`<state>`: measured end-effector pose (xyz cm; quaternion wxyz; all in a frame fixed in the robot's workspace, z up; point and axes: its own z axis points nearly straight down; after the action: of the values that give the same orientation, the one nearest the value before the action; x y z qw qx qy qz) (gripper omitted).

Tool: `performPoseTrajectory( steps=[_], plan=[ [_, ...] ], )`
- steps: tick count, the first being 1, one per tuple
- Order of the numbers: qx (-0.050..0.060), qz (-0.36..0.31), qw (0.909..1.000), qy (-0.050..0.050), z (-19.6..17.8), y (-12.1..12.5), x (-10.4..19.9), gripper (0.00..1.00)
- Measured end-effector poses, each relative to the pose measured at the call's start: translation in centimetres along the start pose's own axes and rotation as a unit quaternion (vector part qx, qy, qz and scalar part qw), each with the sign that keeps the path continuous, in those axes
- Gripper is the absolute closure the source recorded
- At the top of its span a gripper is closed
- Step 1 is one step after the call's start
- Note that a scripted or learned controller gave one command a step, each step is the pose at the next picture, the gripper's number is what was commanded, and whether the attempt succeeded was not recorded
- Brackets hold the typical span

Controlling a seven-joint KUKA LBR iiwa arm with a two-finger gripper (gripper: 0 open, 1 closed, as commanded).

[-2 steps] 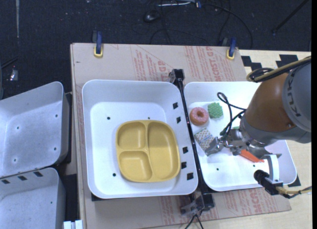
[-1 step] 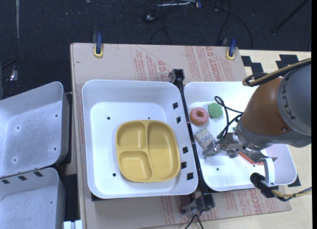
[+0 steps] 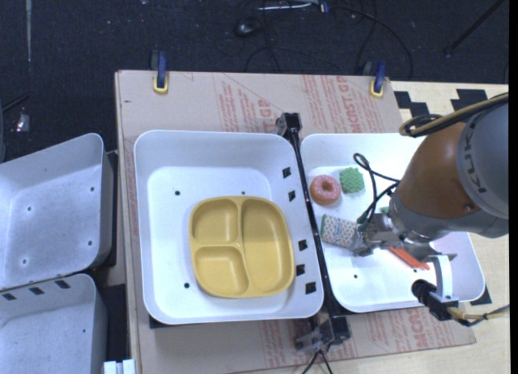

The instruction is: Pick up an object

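Bulky rounded grey metal arm (image 3: 486, 170) with broad orange band; black cables looped beside dark, small hand (image 3: 366, 243).

Yellow tray (image 3: 241, 246), pink donut (image 3: 325, 189), green bumpy toy (image 3: 351, 180), white bins (image 3: 154, 227).

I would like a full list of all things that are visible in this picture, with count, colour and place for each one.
bins: two, white, side by side on the bench.
divided plate: one, yellow, in the left bin.
doughnut: one, pink, in the right bin near the divider.
knobbly object: one, green, right of the doughnut.
patterned object: one, greenish-grey, in the right bin beside the gripper.
orange object: one, in the right bin under the arm.
clamps: two, yellow and blue, at the board's far edge.
arm: one, grey and orange, over the right bin.
gripper: one, dark, low in the right bin.
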<state>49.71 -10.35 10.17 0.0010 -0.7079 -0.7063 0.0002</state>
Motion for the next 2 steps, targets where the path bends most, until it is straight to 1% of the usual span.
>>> performPoseTrajectory(
  steps=[1,2],
  plan=[
    [-0.003,-0.002,1.0,-0.001,-6.2,-0.3,0.1,1.0],
    [-0.004,-0.002,1.0,-0.002,-11.8,0.0,-0.7,1.0]
  ],
)
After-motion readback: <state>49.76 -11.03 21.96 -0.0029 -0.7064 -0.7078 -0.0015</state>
